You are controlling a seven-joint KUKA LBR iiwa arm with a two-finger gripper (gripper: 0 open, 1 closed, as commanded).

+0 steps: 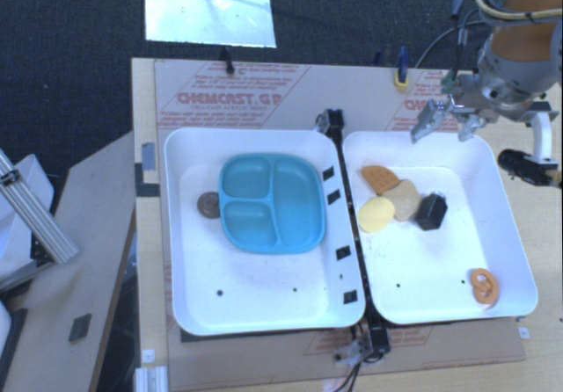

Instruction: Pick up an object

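Two white bins sit side by side on my bench, and the arm (519, 12) hangs over the far right corner of the right bin (506, 232). I read the gripper (447, 124) as open: its two fingers (425, 125) are spread apart with nothing between them, poised above the bin's far rim.

The pickable items lie nearer to me than the fingers, toward the middle of the right bin. An orange wedge (380, 177) touches a beige piece (405, 199), which in turn touches a yellow round object (376, 214) on its left and a black block (431, 211) on its right. All four form one tight cluster, well apart from the fingertips and down-left of them in my view. A small pretzel-shaped orange piece (483, 286) lies alone near the bin's near right corner.

In the left bin (189, 294) I see a blue divided plate (270, 203) with a small brown disc (208, 205) just beside its left edge.
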